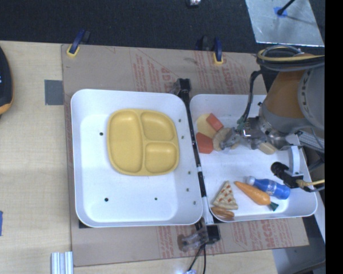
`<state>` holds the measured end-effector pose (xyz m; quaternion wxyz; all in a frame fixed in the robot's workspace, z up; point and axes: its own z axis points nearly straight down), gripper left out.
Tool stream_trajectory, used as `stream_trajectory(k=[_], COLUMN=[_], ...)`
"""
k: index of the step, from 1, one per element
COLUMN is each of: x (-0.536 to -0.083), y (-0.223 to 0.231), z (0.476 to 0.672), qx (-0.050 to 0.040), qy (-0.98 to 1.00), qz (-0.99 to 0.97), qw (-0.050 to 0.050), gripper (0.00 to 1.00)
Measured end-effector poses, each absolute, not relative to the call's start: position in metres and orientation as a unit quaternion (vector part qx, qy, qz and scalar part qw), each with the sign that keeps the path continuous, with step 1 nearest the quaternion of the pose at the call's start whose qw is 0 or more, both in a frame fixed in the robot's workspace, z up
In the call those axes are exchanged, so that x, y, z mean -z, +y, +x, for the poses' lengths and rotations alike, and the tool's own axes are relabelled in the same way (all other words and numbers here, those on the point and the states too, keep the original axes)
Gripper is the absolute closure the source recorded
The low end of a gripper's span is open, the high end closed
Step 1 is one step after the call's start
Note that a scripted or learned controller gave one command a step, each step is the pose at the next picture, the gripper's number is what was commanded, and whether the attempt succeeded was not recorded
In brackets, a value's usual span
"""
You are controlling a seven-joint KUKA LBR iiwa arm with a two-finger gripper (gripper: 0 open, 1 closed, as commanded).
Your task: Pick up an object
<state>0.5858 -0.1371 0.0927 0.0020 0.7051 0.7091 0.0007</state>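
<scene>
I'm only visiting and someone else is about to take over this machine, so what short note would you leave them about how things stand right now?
Gripper: low in the right bin, beside the red and yellow blocks; I can't tell whether it grips anything.
Also in the right bin: orange carrot, blue bottle, pizza slice.
Left bin: yellow divided plate.
Done: arm has reached in; nothing seen lifted.
Left: pick up one object.

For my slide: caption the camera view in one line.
Gripper hovers in the right bin near toy food; yellow plate lies in the left bin.
</scene>
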Motion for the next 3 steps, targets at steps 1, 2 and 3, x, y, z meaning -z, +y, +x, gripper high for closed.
stream_trajectory(k=[1, 2, 3], x=[-0.091, -0.093, -0.093], y=[-0.128, -0.217, -0.157], z=[0.484, 0.521, 0.620], qx=[0.0033, 0.0009, -0.0024], qy=[0.708, 0.707, 0.711], qz=[0.706, 0.708, 0.703], qw=[-0.006, 0.003, 0.002], gripper=[0.00, 0.00, 0.00])
